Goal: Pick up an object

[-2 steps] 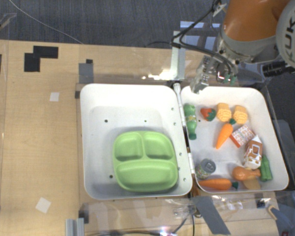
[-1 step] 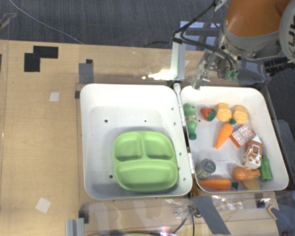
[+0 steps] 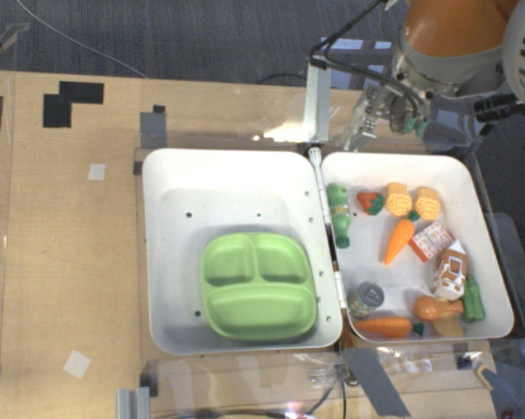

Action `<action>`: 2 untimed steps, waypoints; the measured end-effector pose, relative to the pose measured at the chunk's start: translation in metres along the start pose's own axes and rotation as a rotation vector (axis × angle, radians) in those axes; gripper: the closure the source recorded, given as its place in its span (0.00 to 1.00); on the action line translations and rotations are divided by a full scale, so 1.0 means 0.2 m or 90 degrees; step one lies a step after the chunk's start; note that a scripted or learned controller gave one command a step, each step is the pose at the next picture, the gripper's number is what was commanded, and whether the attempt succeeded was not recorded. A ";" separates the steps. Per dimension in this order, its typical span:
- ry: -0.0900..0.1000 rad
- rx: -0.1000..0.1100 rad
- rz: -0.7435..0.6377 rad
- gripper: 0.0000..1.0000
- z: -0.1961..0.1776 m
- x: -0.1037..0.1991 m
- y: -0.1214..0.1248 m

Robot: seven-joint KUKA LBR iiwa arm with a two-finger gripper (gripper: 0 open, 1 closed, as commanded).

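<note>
The gripper [image 3: 391,112] hangs above the right bin's [image 3: 485,234] far edge; I cannot tell its state. The carrot [image 3: 398,240] lies mid-bin, fairly apart from its neighbours, so a straight descent across its width looks safest.

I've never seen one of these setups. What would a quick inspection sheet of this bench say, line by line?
Surface: pale wooden bench bearing two white bins side by side, with black tape marks at its far left.
Job's things: right bin holds toy food: a carrot, two corn pieces, a strawberry, a small carton, a tin can and a green vegetable by the divider.
Clutter: left bin holds a green divided plate.
Grippers: gripper hangs above the right bin's far edge, beyond the toys; nothing seen in it.
Cables: black cable beside the arm; thin wire on the floor, top left.
Surroundings: dark grey carpet behind the bench.
</note>
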State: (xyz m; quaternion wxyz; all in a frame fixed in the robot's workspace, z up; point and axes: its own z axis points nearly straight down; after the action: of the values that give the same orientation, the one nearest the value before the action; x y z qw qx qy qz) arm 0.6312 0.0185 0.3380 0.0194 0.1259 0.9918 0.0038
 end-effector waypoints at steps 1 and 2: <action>-0.007 -0.002 -0.002 1.00 -0.07 -0.01 0.01; -0.013 -0.004 -0.004 1.00 -0.13 -0.02 0.01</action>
State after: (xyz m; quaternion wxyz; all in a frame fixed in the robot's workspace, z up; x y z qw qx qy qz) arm 0.6347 0.0201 0.3651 0.0302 0.1226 0.9920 0.0054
